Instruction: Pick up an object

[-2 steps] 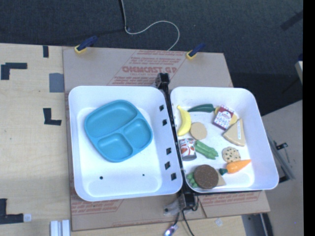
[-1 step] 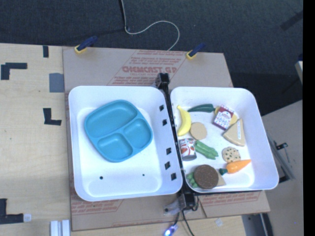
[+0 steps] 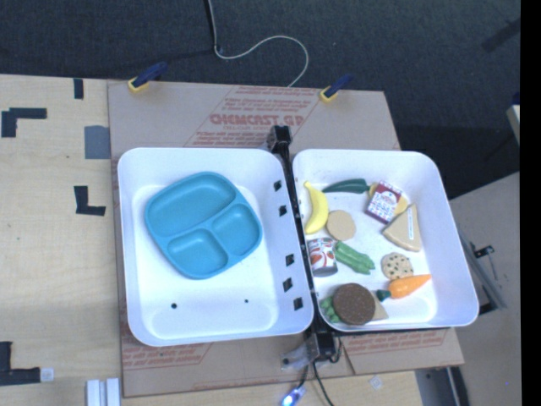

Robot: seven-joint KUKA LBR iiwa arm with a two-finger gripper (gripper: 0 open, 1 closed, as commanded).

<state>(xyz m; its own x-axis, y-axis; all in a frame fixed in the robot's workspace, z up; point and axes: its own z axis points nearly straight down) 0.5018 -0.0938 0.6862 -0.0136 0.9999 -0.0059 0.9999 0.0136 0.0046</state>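
Pick not started; all candidates lie in the right bin: banana by its left wall, carrot near the front-right corner, burger at the front edge; left bin holds a blue tray; claw state: cannot tell.

Right edge of the frame, about a third of the way down: a pale sliver pokes in from the side the robot reaches from. It's cut off by the frame and too small to tell whether it is part of the robot. Up in the upper right corner, a dark streak runs at a slant towards the right edge. It's blurred and low in contrast, and whether it belongs to the robot cannot be told either. No joint, wrist or orange band can be made out on either shape, so no pose can be read from them.
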